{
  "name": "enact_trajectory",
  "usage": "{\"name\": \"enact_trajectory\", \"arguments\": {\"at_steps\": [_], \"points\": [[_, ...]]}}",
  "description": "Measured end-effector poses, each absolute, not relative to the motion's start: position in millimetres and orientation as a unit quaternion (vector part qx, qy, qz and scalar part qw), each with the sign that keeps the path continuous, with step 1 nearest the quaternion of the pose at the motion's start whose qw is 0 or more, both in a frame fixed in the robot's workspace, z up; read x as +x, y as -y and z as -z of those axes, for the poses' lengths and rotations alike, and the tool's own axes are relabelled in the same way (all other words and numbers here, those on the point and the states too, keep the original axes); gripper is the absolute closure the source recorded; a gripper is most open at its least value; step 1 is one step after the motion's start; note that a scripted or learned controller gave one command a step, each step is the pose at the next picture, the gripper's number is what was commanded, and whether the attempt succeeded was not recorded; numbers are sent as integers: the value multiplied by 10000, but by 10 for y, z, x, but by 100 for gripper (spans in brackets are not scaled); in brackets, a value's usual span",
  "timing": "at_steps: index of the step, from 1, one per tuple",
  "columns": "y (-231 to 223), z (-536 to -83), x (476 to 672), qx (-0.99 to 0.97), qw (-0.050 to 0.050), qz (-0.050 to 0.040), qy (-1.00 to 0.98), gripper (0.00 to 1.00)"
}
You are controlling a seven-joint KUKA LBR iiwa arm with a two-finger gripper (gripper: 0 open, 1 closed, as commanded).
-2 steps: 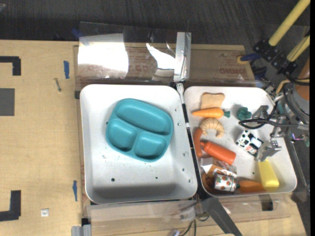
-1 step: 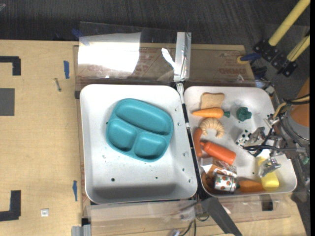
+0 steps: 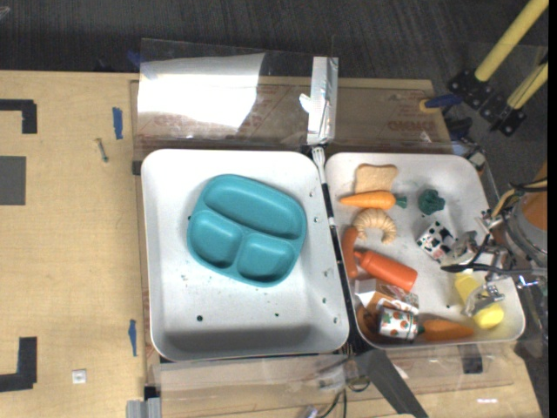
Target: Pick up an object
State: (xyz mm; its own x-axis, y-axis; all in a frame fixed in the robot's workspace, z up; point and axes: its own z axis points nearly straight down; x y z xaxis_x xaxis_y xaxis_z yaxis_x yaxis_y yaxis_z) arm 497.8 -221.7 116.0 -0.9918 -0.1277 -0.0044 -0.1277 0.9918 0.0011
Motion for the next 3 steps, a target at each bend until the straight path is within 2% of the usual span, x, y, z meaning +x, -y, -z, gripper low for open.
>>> {"name": "enact_trajectory", "arguments": {"at_steps": [1, 2, 3], "points": [[2229, -1598, 4987, -1569, 49, 19, -9876, 0], [2216, -1418, 5135, -2524, 38, 10, -9676, 0], [2219, -1535, 5128, -3265, 42, 17, -9452, 0]]}}
